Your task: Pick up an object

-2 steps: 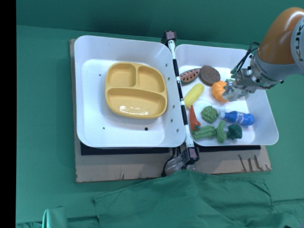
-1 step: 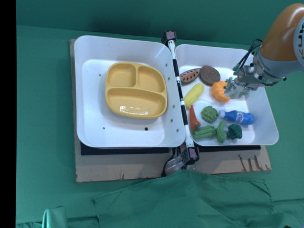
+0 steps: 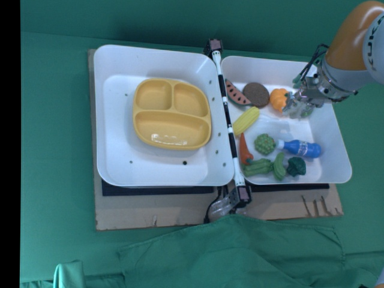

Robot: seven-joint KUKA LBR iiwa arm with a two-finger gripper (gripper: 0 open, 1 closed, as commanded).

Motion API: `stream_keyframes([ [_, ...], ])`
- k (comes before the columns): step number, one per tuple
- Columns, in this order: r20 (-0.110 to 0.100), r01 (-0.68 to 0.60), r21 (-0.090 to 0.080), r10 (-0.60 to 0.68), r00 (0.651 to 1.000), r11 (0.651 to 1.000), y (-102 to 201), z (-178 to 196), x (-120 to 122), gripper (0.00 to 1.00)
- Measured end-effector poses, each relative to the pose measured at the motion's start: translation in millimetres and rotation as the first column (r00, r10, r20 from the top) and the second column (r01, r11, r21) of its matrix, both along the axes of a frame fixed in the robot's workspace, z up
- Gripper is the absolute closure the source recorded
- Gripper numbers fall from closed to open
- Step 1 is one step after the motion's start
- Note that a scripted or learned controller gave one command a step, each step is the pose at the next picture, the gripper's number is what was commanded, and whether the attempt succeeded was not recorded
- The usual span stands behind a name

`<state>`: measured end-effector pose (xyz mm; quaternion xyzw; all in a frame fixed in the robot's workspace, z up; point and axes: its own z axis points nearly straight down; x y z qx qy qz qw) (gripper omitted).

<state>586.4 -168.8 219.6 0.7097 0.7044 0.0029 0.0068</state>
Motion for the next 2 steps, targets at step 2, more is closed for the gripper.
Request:
stream_keyframes([
  [2, -0.011, -0.006, 0.001, 0.006, 1.000, 1.000, -19, -34, 98, 1.00],
])
